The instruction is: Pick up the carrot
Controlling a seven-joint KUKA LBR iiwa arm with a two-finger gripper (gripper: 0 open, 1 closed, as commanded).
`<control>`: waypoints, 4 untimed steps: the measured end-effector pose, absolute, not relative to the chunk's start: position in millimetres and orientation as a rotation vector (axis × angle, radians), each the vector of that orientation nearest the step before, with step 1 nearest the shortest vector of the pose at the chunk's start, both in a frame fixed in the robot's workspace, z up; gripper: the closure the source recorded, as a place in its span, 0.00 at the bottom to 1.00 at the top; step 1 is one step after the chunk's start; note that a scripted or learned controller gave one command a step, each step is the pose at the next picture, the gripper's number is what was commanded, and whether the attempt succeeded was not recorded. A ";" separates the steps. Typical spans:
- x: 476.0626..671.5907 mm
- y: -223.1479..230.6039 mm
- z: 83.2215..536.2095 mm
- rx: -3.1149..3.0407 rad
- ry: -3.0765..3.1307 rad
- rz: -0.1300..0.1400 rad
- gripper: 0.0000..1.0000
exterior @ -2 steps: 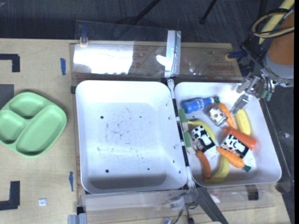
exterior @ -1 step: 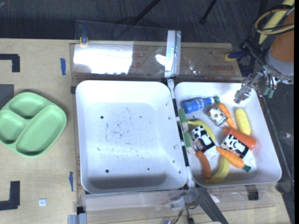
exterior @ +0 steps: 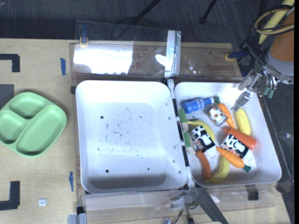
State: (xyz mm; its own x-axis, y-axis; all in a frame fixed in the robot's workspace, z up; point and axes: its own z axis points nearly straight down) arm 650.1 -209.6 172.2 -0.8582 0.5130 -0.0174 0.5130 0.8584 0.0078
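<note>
Right bin (exterior: 271, 164) holds a carrot (exterior: 225, 114) below the hand (exterior: 246, 93) (fingers spread, labels unreadable).

1. The grey arm (exterior: 280, 50) comes in from the upper right of the camera view, its orange band showing just above the wrist.
2. The wrist tilts down and to the left.
3. The gripper (exterior: 243, 100) hangs at the end of the wrist, its metal fingers (exterior: 246, 96) pointing down-left.
4. The view is too small to tell how the jaws stand.
</note>
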 end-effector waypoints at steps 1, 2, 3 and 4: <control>655.9 -222.2 128.8 0.665 3.064 0.001 0.00; 639.1 -220.5 140.4 0.190 3.131 0.001 0.00; 654.3 -221.2 119.8 -0.093 3.130 -0.001 0.00; 655.4 -205.7 162.2 -0.660 3.060 -0.002 0.00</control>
State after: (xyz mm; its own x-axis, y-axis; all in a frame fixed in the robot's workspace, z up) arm 655.4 -205.7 162.2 -0.9110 -0.4122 -0.0107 -0.4122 0.9111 -0.0037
